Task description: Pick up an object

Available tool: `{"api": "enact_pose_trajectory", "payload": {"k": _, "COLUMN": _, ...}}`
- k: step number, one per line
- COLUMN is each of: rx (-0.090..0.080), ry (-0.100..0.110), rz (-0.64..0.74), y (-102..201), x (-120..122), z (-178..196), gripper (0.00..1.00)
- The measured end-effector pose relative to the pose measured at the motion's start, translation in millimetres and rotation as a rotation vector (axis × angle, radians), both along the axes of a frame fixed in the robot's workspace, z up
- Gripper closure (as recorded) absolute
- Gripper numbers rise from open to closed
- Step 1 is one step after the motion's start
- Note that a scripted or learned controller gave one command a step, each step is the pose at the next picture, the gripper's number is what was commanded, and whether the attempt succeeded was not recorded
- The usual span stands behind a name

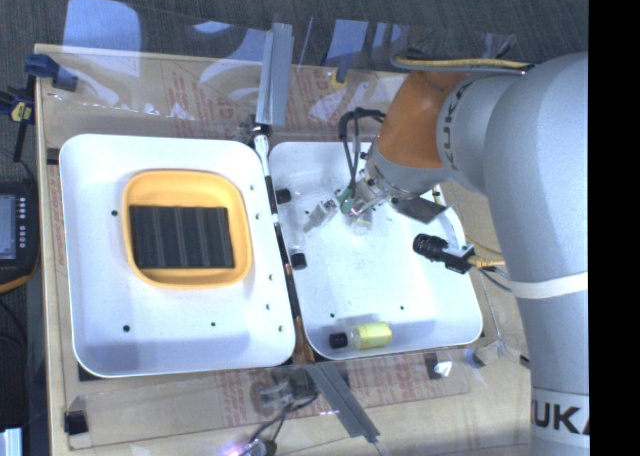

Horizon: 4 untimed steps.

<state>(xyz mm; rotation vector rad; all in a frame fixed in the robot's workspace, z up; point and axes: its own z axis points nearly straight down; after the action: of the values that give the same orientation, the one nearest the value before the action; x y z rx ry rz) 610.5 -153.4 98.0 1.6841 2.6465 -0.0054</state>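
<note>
Nearest the camera, a small yellow bottle [366,335] with a dark cap lies along the right bin's [455,329] front edge. The left bin [90,294] holds a yellow tray [185,229] with dark slots. The gripper [357,206] hangs low near the right bin's back edge; whether it grips anything I cannot tell. This looks like the grasp attempt; next it must lift to prove the catch.

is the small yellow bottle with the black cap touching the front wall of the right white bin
Cannot tell. In the camera view the small yellow bottle with the black cap lies along the right white bin's front wall, but no gap or contact shows plainly.
</note>
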Motion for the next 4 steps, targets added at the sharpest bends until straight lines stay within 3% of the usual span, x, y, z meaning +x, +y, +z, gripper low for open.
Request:
{"api": "enact_pose_trajectory", "payload": {"k": 1, "rx": -0.007, "ry": 0.026, "rz": 0.000, "y": 8, "x": 40, "z": 5, "gripper": 0.00}}
{"api": "enact_pose_trajectory", "payload": {"k": 2, "rx": 0.005, "ry": 0.002, "rz": -0.010, "y": -56, "x": 47, "z": -5, "gripper": 0.00}}
{"api": "enact_pose_trajectory", "payload": {"k": 3, "rx": 0.004, "ry": -0.001, "rz": -0.006, "y": -55, "x": 48, "z": 7, "gripper": 1.00}}
{"api": "enact_pose_trajectory", "payload": {"k": 4, "rx": 0.005, "ry": 0.000, "rz": -0.103, "y": -57, "x": 47, "z": 197, "gripper": 1.00}}
